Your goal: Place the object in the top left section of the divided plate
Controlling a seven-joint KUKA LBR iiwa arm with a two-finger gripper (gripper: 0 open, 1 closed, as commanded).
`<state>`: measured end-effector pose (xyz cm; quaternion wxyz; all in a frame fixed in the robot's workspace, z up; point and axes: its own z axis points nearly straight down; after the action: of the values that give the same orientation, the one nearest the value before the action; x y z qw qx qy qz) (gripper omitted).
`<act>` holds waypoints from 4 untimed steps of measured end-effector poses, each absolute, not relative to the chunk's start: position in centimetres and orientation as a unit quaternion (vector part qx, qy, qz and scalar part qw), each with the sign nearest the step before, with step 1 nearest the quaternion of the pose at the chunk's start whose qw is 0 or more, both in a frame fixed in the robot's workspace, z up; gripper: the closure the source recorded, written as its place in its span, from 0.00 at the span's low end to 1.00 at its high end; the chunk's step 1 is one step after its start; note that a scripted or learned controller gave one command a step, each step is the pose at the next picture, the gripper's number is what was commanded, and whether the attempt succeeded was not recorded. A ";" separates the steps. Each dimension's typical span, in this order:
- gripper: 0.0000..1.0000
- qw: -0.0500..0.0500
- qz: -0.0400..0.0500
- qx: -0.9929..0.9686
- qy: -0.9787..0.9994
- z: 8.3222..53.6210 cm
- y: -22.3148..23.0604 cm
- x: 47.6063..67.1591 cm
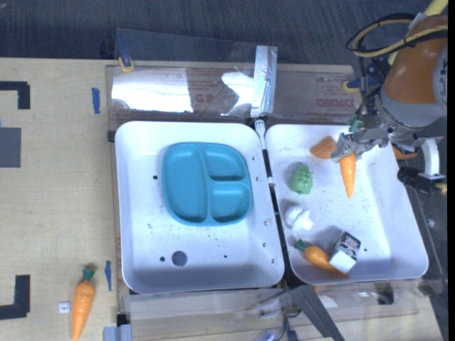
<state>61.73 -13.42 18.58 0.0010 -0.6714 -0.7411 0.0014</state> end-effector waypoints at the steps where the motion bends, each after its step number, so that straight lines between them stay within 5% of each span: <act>1: 1.00 0.001 0.001 -0.739 -0.674 18.2 -5.3 66.6; 3: 1.00 0.001 0.001 -0.766 -0.643 18.2 7.5 66.6; 4: 0.00 0.001 0.002 -0.767 -0.642 18.3 7.2 66.6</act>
<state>66.59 7.25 18.25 0.0006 -0.7669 -0.6418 0.0016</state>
